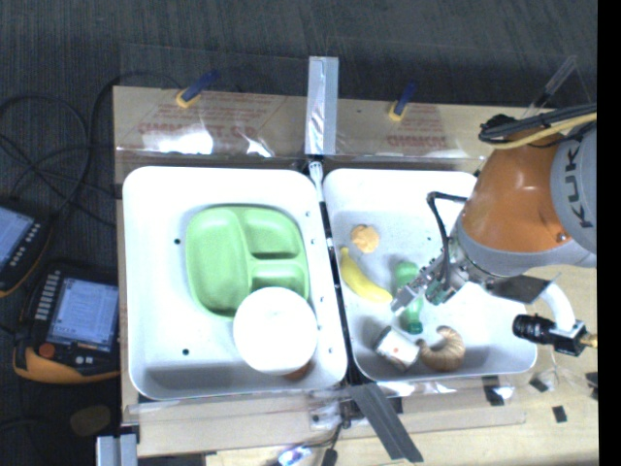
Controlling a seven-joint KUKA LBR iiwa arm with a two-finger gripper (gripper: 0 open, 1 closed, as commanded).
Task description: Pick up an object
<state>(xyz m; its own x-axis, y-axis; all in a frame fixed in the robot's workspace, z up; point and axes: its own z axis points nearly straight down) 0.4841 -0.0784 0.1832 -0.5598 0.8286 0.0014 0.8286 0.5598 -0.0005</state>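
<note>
My gripper (423, 297) is low in the right bin (505, 357), with the orange-banded arm behind it at the right. It is open, and its fingers stand on either side of a green object (407, 274) that shows above and below the gripper. A yellow banana (362, 279) lies just to the left. A small orange item (364, 238) sits further back. A brown croissant-shaped piece (447, 349) and a white and brown item (396, 347) lie near the bin's front wall.
The left bin (155, 260) holds a green divided plate (243, 252) and a white round bowl (276, 329) that overlaps the plate's front corner. A ridge (330, 280) separates the two bins. A black cable (441, 223) hangs by the arm.
</note>
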